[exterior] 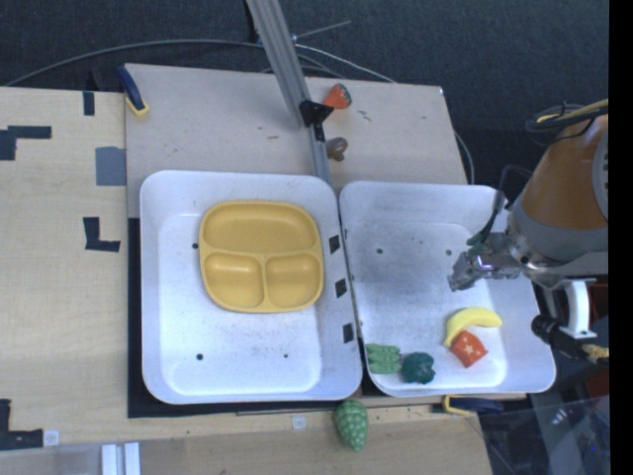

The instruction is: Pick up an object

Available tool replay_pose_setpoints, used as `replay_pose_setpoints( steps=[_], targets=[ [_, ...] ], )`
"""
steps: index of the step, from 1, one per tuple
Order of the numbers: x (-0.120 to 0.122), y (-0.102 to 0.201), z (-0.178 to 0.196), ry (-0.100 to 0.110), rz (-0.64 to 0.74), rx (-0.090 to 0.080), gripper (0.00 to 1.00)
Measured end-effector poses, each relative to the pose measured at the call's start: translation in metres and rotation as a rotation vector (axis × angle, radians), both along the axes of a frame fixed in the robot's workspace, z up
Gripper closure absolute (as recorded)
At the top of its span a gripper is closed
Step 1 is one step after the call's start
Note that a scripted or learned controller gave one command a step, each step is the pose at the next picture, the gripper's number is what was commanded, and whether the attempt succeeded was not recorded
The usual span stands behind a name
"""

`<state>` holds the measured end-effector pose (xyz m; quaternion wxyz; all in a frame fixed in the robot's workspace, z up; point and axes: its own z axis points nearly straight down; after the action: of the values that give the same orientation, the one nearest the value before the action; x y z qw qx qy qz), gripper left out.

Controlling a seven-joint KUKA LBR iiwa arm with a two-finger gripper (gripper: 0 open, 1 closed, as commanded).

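- One camera, fixed above the tabletop (237, 117), looks down at a slant rather than straight from overhead.
- It stands far enough off to take in both white bins whole: the left bin (158, 295) and the right bin (396, 216) lie side by side across the middle of the frame.
- The far edge of the tabletop runs near the top of the picture, with dark floor beyond it (a metal pole (282, 43) rises there, slanting towards the lens).
- The arm (564, 196) comes in from the right edge.
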<state>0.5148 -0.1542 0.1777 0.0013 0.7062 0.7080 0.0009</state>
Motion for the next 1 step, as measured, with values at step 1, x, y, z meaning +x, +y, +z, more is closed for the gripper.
replay_pose_setpoints(
  steps=[1],
  targets=[
    [-0.0044, -0.0037, 0.0610, -0.002, -0.001, -0.001, 1.00]
  ],
)
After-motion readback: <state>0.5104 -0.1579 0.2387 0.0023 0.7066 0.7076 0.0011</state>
